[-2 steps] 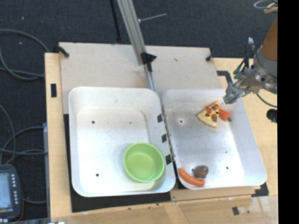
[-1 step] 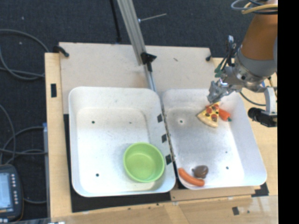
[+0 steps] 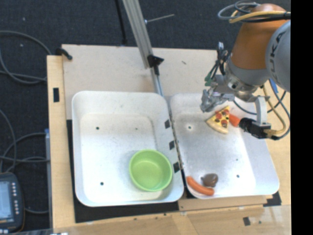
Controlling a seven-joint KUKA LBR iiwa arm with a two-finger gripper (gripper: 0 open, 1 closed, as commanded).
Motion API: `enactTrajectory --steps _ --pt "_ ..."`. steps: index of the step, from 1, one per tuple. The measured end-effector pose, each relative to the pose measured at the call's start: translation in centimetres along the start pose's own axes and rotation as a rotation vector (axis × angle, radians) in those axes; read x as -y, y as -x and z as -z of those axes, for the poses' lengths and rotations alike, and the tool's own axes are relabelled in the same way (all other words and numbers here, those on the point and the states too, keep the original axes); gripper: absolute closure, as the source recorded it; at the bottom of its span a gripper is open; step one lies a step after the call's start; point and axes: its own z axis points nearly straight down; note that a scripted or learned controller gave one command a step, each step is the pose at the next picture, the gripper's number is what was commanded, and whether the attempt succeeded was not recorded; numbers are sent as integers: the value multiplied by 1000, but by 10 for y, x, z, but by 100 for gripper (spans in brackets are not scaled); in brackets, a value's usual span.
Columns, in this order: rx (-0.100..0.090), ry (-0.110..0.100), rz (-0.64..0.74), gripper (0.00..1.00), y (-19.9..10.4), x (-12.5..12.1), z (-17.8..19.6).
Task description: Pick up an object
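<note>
Well below your gripper (image 3: 211, 103) lie an orange toy sausage (image 3: 199, 186) and a brown lump (image 3: 210, 179). Just beside it, lower right, sits the flat yellow pizza-slice toy (image 3: 220, 121). Nothing is lifted yet; whether the gripper is parted or closed, you cannot tell.

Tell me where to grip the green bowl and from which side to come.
Grip the green bowl by its rim, coming straight down from above, one finger inside and one outside. It sits upright with its mouth open. The far rim looks safest, since the near side sits close to the left bin's wall.
</note>
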Motion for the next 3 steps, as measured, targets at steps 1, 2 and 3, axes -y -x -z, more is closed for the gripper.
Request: enactTrajectory --steps 1,2,3 --pt "-3 0 2 100 -52 4 5" --pt "-2 -1 2 100 -102 3 3" --pt "-1 -1 1 100 -155 16 -20"
